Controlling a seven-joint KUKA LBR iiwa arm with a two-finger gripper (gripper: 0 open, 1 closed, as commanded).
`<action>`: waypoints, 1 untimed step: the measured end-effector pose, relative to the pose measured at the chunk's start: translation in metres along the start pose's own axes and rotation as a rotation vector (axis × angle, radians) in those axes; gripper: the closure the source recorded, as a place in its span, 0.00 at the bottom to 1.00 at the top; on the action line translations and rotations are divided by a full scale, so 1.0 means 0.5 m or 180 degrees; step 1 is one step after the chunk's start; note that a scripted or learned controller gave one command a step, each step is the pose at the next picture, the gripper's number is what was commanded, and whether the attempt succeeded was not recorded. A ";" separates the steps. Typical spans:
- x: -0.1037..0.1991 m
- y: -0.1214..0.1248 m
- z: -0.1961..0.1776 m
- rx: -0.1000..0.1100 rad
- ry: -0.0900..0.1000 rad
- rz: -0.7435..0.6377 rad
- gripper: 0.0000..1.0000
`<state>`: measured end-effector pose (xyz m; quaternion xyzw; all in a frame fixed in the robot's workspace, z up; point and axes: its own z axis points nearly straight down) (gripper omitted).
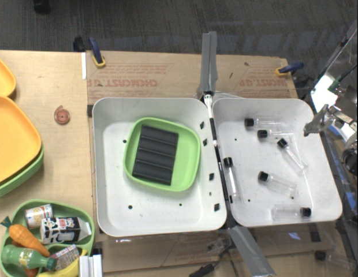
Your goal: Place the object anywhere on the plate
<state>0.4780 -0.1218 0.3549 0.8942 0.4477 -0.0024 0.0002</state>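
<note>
A single fixed camera looks down on the bench from above, at a slant, far enough off to take in both white bins whole. The left bin sits near the frame's middle, the right bin toward the right edge. Dark floor runs along the top, so the view tilts toward the bench's far side.

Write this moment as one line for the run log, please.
gripper: at right bin's right rim | dark ridged block: on green plate, left bin | capped vials: loose in right bin
</note>
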 end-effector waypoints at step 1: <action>-0.066 0.049 -0.151 0.0003 -0.0002 0.0401 0.00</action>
